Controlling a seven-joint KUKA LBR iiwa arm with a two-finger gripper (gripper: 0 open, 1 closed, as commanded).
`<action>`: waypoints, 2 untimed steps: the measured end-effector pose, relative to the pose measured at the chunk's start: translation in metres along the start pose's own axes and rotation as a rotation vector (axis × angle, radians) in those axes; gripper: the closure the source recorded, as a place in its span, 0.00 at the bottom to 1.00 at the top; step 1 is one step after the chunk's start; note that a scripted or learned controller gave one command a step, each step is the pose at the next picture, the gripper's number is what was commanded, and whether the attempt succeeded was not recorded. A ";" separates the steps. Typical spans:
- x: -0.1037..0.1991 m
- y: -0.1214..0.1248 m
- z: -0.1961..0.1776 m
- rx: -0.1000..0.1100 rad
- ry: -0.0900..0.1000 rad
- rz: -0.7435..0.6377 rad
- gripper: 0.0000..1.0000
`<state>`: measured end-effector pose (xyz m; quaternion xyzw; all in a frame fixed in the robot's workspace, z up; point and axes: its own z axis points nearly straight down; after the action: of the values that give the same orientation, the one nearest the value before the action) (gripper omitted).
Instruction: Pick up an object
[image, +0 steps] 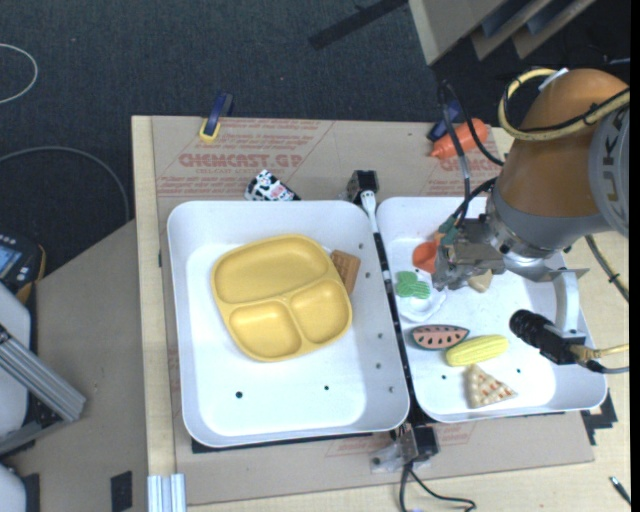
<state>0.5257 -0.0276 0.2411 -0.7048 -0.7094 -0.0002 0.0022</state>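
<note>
two white bins (190, 300), one yellow divided plate (282, 297), five toy foods (477, 349)

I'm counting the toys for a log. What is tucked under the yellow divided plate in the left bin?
A brown piece sticks out from beneath the right edge of the yellow divided plate. The plate hides the rest of it and anything else below.

Left bin (200, 300) has a yellow divided plate (282, 297) in it, brown piece (346, 268) touching its right edge. Right bin (545, 385) holds a watermelon slice (439, 336), corn (476, 350) and pizza slice (488, 386), with the pincer (455, 268) low over its upper left, near a green toy (411, 286).
</note>
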 end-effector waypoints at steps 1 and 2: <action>0.048 -0.012 0.018 0.002 -0.001 0.001 1.00; 0.097 -0.015 0.022 0.002 -0.001 0.000 1.00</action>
<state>0.5096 0.0698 0.2190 -0.7050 -0.7093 0.0006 0.0025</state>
